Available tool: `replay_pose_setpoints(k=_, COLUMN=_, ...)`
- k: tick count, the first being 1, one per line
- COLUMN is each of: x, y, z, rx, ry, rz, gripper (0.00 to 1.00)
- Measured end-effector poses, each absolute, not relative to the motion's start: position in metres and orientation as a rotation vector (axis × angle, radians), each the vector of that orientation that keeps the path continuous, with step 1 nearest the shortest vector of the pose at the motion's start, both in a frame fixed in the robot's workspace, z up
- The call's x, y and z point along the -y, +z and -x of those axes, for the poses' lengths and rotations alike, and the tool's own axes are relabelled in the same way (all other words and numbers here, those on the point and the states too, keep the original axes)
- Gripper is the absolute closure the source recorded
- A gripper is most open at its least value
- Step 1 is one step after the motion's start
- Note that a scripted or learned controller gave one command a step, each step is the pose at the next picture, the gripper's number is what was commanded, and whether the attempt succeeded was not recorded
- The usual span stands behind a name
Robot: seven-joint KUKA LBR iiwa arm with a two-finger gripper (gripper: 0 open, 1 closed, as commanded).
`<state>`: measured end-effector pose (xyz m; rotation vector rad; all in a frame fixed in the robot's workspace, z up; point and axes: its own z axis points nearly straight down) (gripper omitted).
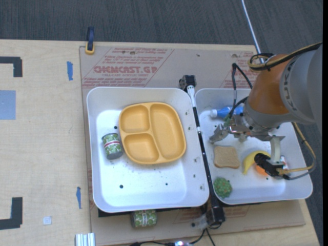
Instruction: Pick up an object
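- In the camera view, the arm (287, 94) came in from the right of the frame. Its gripper (229, 132) hung over the upper-left part of the right bin (302, 191).
- At this slant it could not be told whether the gripper was wide or narrow. Nothing could be seen held in it.
- The right bin held the likely choices. A bread slice (226, 158) lay just below the gripper in the frame, and a banana (249, 162) lay just to the right of the bread. A green broccoli piece (222, 187) sat at the bin's lower-left corner, and a blue thing (224, 111) lay near the upper-left wall, above the gripper.
- The left bin (102, 188) carried a yellow divided plate (152, 132) in its upper middle, with a small green-labelled can (111, 145) touching or just beside the plate's left edge. A second can (144, 218) lay outside the bins, on the bench at the lower edge of the frame.
- The step in hand looked like the approach, with the gripper over the right bin and no object taken yet.
- The bread slice seemed the nearest target. The next move would call for centring over one object and coming down squarely on it. The bread lay flat and the banana was close by, so a careless descent could nudge one against the other.
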<state>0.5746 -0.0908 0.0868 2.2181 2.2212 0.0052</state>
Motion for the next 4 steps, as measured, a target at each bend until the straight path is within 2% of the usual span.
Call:
replay_pose_setpoints(k=1, x=0.092, y=0.098, z=-0.576, rx=-2.216, ry=0.010, rz=-2.216, gripper=1.00)
replay_pose_setpoints(k=2, x=0.158, y=0.111, z=-0.505, rx=-2.220, ry=-0.001, rz=-2.224, gripper=1.00)
replay_pose_setpoints(k=3, x=0.083, y=0.185, z=-0.543, rx=-2.223, ry=0.003, rz=-2.218, gripper=1.00)
replay_pose_setpoints(k=4, x=0.083, y=0.185, z=-0.543, rx=-2.222, ry=0.001, rz=-2.220, gripper=0.00)
